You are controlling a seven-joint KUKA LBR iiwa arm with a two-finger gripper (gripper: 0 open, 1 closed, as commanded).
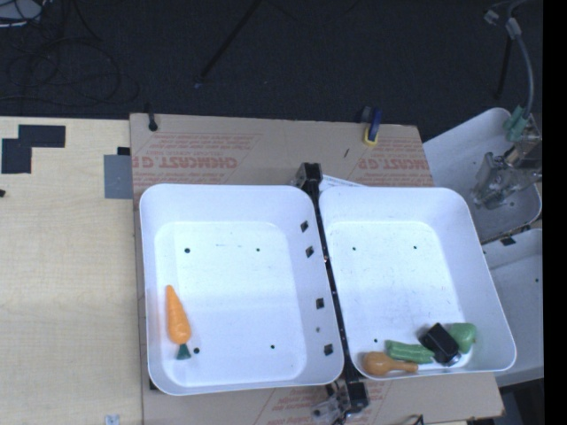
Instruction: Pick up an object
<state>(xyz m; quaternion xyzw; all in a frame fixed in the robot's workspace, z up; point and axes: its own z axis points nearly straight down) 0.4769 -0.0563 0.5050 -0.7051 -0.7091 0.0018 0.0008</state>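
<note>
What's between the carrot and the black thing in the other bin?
In the camera view, bare white floor of both bins and the black divider lie between the carrot and the black block.

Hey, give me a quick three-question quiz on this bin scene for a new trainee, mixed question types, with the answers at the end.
1. True or false: the carrot lies in the left bin.
2. Multiple choice: where in the right bin are its objects gathered? A) far left corner B) centre C) near edge, toward the right corner
3. Short answer: which object lies partly on top of the green pieces in the right bin?

Key
1. True; it is near that bin's left wall.
2. C
3. The black block, resting between the long green piece and the rounded green one, with an orange gourd-shaped toy beside them.
</note>
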